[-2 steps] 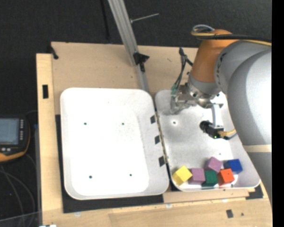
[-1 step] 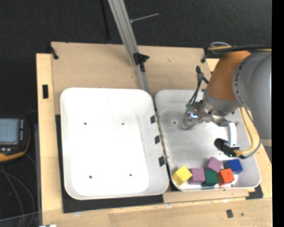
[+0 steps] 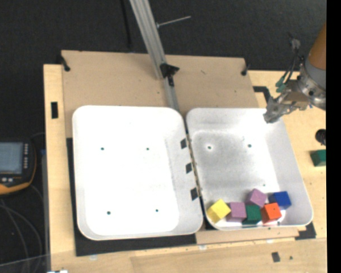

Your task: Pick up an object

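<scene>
Several small blocks lie along the front edge of the right bin (image 3: 238,152): a yellow block (image 3: 219,210), a purple block (image 3: 237,210), a green block (image 3: 253,212), an orange block (image 3: 271,212), a blue block (image 3: 281,199) and a second purple block (image 3: 257,197). My gripper (image 3: 272,115) hangs over the bin's far right corner, well away from the blocks, with nothing visible in it.
The left bin (image 3: 131,169) adjoins the right one. A slanted metal rail (image 3: 153,44) runs from the top down to the gap between the bins. A green object (image 3: 318,157) lies on the bench to the right. A handheld device (image 3: 8,162) rests at far left.
</scene>
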Tool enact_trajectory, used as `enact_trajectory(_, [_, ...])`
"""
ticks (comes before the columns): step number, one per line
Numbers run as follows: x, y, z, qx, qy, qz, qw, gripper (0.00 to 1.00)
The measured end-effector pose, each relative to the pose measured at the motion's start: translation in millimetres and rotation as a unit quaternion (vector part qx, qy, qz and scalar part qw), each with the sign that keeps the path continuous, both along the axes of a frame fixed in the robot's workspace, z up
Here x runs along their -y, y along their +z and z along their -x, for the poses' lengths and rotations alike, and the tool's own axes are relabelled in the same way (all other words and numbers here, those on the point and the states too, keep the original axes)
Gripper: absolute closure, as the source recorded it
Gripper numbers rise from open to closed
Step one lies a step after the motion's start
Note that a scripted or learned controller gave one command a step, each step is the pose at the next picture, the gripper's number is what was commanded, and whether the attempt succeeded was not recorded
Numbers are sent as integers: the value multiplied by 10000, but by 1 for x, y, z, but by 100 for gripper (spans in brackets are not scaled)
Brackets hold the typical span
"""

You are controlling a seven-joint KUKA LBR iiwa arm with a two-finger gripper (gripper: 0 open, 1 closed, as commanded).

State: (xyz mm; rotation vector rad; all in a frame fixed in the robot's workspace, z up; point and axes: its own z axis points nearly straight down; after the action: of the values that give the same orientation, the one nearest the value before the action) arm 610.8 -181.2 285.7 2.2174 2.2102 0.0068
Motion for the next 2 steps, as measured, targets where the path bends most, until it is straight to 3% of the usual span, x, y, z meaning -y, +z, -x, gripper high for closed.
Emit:
enact_trajectory(1, [-97,-112,-25,-82,55,-35,9999,100])
enact_trajectory(2, [-199,-88,-22,-38,65,-38,10000,100])
